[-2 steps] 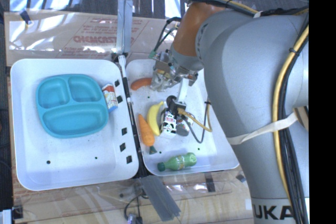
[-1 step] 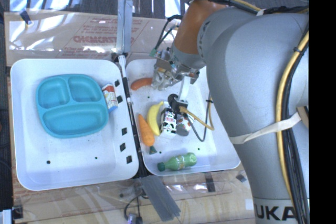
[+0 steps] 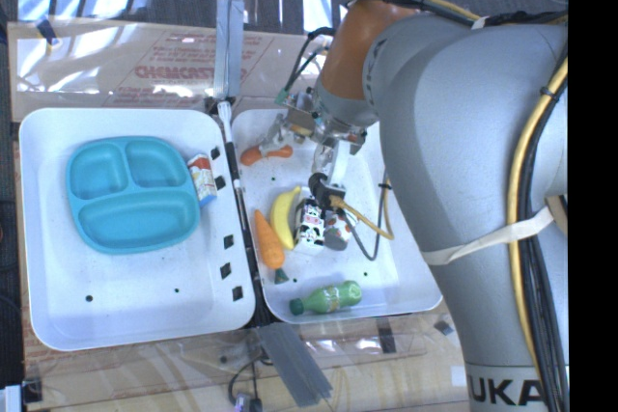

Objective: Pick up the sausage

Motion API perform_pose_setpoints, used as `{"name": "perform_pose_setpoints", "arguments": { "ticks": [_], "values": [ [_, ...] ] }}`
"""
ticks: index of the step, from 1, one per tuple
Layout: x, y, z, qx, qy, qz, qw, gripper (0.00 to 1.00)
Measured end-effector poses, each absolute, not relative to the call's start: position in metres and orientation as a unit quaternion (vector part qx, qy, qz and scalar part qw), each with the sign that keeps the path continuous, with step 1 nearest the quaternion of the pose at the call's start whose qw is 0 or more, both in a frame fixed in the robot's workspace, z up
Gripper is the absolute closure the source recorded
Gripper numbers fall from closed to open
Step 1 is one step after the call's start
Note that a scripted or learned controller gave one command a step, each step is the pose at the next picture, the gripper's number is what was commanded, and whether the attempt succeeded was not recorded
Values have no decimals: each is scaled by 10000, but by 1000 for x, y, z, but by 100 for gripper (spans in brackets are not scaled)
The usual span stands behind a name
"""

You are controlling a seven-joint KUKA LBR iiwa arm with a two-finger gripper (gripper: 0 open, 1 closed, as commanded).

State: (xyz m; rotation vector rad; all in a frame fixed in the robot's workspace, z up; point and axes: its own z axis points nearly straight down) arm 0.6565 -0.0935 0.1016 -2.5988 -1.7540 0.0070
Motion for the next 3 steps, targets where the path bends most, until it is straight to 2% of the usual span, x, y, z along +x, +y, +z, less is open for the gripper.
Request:
{"name": "perform_pose_setpoints", "arguments": {
  "ticks": [1, 2, 3],
  "values": [
    [657, -99, 96, -8309, -5564, 13, 26, 0],
    [658, -98, 106, -8292, -5590, 9, 23, 100],
    [658, -98, 106, -8291, -5591, 10, 23, 0]
  ]
}}
